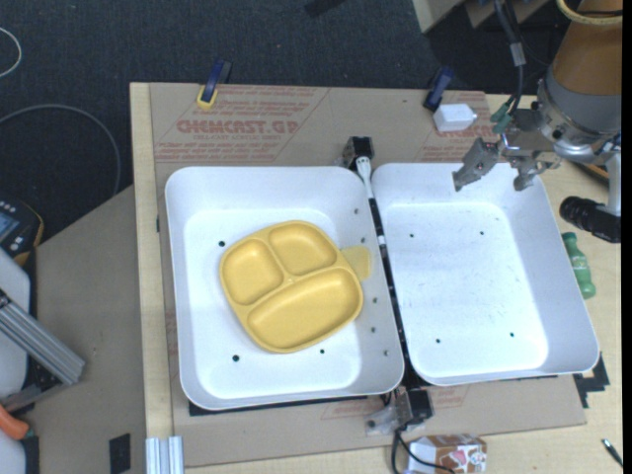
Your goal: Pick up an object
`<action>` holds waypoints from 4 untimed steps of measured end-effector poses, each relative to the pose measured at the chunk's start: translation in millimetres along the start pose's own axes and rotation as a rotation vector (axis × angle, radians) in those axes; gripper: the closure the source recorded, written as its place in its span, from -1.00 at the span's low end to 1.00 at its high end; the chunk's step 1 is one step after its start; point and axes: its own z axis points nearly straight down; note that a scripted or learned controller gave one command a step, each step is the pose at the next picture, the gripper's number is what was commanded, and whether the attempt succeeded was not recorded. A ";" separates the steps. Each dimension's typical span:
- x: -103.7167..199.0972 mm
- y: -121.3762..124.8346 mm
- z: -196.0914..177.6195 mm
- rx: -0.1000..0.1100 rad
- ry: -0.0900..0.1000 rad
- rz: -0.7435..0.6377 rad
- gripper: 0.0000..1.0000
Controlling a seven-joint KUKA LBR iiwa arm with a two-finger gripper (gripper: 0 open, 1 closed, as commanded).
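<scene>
Pincer (500, 171) hangs with fingers spread apart, gripping nothing.

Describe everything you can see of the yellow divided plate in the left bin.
The yellow divided plastic plate has three compartments: two smaller ones toward the far side and one long one nearer the camera. It looks glossy, moulded and empty, with a small tab on its right edge. It lies flat and right side up, turned askew, on the floor of the left white bin, with nothing else touching it.
</scene>
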 end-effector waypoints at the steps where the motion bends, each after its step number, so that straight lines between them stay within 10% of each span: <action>1: 40.2 -71.0 -87.7 -0.010 0.000 -0.004 -1.00; 2: 99.7 -121.0 -146.1 -0.009 0.002 -0.008 -1.00; 3: 96.3 -118.5 -153.1 -0.007 -0.001 -0.001 1.00; 4: 175.0 -110.2 -155.8 -0.005 0.001 -0.009 1.00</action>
